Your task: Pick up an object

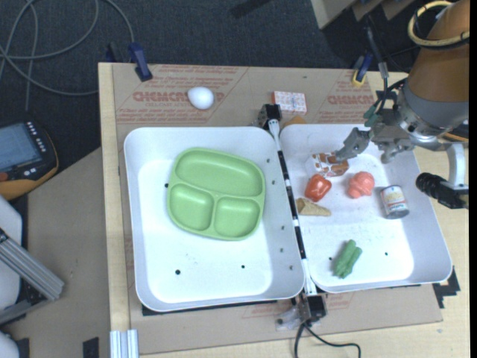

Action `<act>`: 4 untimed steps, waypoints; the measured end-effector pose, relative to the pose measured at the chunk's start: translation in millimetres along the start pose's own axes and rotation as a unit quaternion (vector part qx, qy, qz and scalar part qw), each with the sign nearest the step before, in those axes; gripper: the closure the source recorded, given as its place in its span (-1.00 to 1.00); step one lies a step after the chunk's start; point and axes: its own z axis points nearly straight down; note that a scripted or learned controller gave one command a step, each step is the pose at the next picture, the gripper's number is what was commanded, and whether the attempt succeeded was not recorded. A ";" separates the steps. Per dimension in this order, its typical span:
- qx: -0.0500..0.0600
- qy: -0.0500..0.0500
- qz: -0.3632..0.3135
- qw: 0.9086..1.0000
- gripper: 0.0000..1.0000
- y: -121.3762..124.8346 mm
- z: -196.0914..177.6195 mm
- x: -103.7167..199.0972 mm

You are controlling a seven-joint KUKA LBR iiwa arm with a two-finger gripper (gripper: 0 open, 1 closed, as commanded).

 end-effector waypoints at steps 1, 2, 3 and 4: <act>0.002 0.000 0.000 1.000 -1.00 21.7 146.1 9.5; 0.000 0.000 0.001 1.000 1.00 22.9 135.1 9.2; 0.000 0.000 0.001 1.000 -1.00 22.8 135.2 9.2; 0.023 0.001 0.005 1.000 -1.00 76.4 152.6 3.0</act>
